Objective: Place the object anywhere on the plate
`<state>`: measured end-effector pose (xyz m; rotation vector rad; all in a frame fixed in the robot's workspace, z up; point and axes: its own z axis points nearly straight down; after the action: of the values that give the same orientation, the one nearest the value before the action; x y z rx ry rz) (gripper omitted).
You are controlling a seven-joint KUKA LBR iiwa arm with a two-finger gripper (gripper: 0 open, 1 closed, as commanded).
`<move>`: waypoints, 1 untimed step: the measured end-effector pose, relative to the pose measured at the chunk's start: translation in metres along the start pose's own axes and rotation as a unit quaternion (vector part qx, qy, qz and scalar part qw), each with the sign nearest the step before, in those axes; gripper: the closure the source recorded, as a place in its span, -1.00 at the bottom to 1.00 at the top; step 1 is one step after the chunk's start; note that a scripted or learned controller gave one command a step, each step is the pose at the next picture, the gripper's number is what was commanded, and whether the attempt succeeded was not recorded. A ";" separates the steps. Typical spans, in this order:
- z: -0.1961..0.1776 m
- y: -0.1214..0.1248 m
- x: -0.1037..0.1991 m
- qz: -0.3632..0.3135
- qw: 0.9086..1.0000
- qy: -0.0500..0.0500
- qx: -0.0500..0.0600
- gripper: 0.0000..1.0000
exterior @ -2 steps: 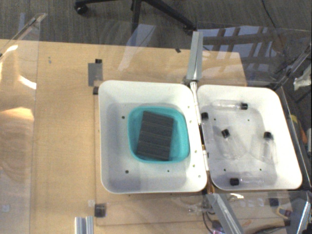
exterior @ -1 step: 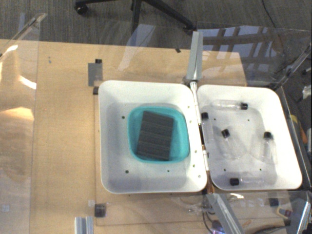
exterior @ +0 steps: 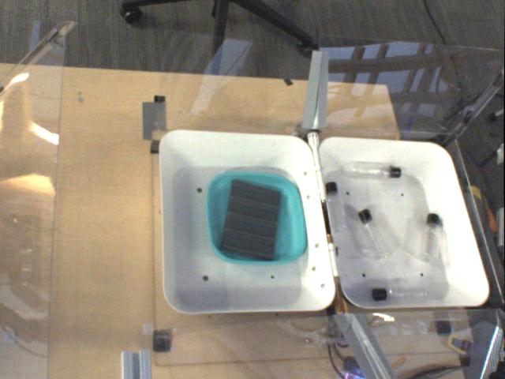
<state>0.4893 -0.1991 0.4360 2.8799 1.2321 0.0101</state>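
- Camera view, nearest item: counter point(exterior: 95, 251), light wood, one; it carries two white bins side by side.
- Left bin point(exterior: 181, 212), the one farther from the side where the arm reaches in: holds one teal plate point(exterior: 296, 239).
- Ribbed block point(exterior: 251, 223), dark grey, one: lies flat within the plate's rim, about central, slightly skewed.
- Right bin point(exterior: 461, 212), on the arm's side: clear vials with black caps point(exterior: 364, 215), five caps counted; the clear bodies are hard to separate.
- Pincer: its opening and any load cannot be told.
- Task status, judged: the block already rests on the plate, so placement appears done; nothing evident remains except confirming that it lies free.
- Farthest: office chair base point(exterior: 221, 2), one, on grey carpet.
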 end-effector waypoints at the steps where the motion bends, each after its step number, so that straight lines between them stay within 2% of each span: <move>1: 0.001 0.076 0.083 0.064 0.998 0.000 0.000 -1.00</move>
<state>0.6016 -0.1916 0.4362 2.9536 1.0465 0.0111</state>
